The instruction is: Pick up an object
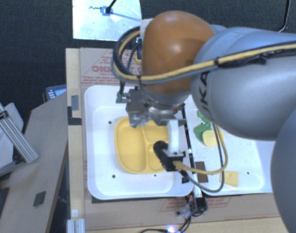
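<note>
Arm over the left bin, poised above a yellow tray

The grey arm (245, 76) covers much of both bins; its gripper (160, 115) hangs low over the left bin (97, 178), seemingly at the yellow divided tray (131, 147). I cannot tell its state. The grasp looks in hand; next comes a clean lift. Small yellow and green pieces (206, 132) lie in the right bin.

Dark carpet (26, 42) surrounds the desk (51, 144). A pale sheet (97, 13) lies on the floor beyond it; aluminium rails (9, 130) lean at left.
</note>
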